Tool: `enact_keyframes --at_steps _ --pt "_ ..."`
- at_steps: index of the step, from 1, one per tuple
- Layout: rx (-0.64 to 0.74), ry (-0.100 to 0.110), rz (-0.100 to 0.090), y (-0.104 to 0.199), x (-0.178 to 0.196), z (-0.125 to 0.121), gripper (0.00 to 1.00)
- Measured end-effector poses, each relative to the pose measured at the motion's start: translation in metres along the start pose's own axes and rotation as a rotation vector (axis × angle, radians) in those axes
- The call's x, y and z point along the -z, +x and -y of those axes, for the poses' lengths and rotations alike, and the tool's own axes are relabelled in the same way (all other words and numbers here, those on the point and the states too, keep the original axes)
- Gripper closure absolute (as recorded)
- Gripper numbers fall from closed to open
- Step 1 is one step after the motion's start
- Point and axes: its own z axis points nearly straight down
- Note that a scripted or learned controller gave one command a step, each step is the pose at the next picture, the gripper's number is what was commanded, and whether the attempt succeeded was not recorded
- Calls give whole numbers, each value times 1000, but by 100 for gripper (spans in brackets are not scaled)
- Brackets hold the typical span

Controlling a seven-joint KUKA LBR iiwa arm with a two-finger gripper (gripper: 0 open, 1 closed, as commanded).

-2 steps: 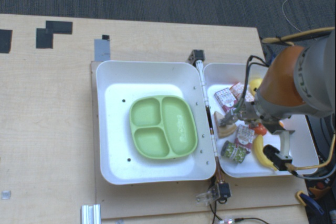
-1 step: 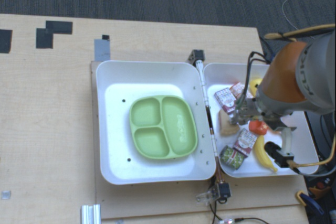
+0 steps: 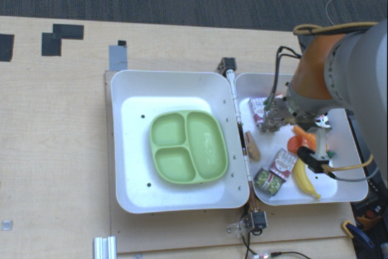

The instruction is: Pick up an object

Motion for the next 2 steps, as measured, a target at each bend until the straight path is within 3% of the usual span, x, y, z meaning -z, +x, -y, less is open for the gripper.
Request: enact_keyframes --at_steps 1,2 --pt "0 1 0 0 -1 1 0" --pt "5 -4 0 1 11 -1 100"
